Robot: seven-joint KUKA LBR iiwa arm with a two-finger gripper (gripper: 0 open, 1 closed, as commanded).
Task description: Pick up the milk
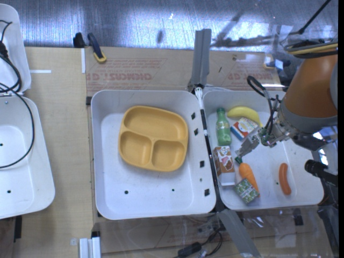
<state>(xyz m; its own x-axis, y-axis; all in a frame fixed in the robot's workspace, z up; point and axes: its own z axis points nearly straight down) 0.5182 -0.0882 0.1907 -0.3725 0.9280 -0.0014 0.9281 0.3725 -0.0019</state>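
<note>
Presently, gripper: the gripper (246,145) hangs low inside the right bin (306,198), its tip pointing toward the divider between the bins; whether it is spread or pressed together I cannot tell, and nothing visibly sits in its grasp
Milk: the milk (224,164) is a small carton lying flat just beside the gripper's tip, on the side nearer the left bin (107,198) and slightly toward the near rim; one long side runs along the bin's wall
Key relation: the carton's long axis runs from far rim to near rim, roughly crosswise to the line of the arm's reach; in my judgement a short shift toward the divider and down would bring the gripper over it, with the wall crowding one side
Neighbours: a green bottle (223,127) just beyond the carton's far end; a carrot (248,174) and a green packet (246,191) just behind and below the tip; a banana (243,112), a small red-and-white box (244,127) and a sausage (284,178) farther off
Left bin: a yellow divided plate (153,138), well apart
Writing: the carton shows a brown-and-white printed face, too small to read; reversed lettering on the bench (134,69) is likewise unreadable
</note>
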